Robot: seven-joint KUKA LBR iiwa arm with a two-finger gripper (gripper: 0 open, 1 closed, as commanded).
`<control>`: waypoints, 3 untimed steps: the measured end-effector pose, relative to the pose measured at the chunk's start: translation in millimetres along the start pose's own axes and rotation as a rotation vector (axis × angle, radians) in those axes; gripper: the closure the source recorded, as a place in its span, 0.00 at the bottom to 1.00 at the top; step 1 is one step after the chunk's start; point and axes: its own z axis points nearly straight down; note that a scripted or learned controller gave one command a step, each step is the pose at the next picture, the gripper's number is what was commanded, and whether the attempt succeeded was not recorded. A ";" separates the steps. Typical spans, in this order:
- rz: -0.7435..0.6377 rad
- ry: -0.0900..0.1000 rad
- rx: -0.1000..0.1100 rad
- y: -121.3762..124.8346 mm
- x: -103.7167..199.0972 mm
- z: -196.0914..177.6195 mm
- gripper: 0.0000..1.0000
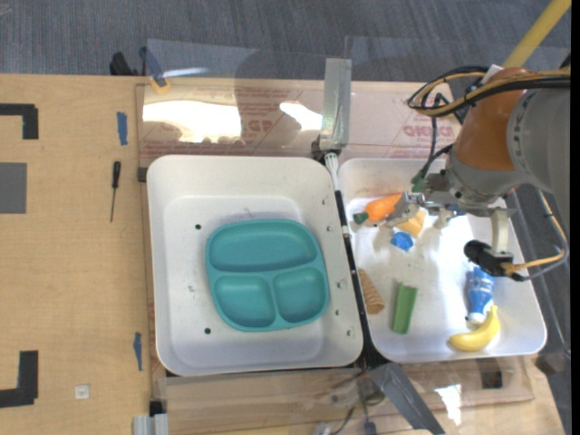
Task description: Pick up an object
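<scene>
Carrot [384, 207] is our likeliest target: it lies in the far left part of the right bin [526, 329], just left of our gripper [426, 208], its long axis running left-right with the green end toward the divider. We cannot tell how our gripper is set or whether it has hold of anything. We judge a short shift left would put us over it, with the small blue-and-yellow toy [404, 236] just nearer.
</scene>
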 end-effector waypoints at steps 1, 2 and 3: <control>0.001 -0.001 -0.004 1.3 -0.3 -11.4 1.00; -0.053 -0.001 0.001 -27.9 -36.8 -52.8 1.00; 0.078 0.001 0.000 -21.7 7.4 -114.2 1.00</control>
